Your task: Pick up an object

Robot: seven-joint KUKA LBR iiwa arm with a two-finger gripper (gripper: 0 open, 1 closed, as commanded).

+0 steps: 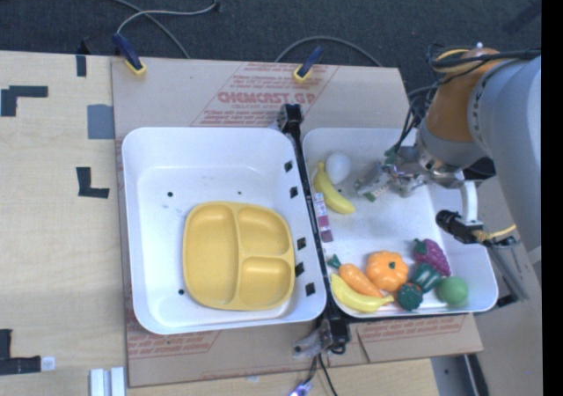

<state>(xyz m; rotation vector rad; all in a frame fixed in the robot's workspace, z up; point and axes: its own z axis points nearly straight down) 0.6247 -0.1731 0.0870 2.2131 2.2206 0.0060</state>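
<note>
- toy food along the right bin's near edge: banana, carrot, small pumpkin, broccoli, grapes, green ball.
- second banana and white egg near the divider, farther back.
- yellow divided plate in the left bin.
- gripper low over the right bin, just right of the egg; open or closed cannot be told; nothing seen between its tips.

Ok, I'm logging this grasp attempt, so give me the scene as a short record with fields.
left bin: holds a yellow divided plate
right bin: toy food
upper part: banana beside a white egg
near edge: second banana, carrot, pumpkin, broccoli, grapes, green ball
gripper: low over the right bin, right of the egg
grasp: nothing seen between the fingers
</note>
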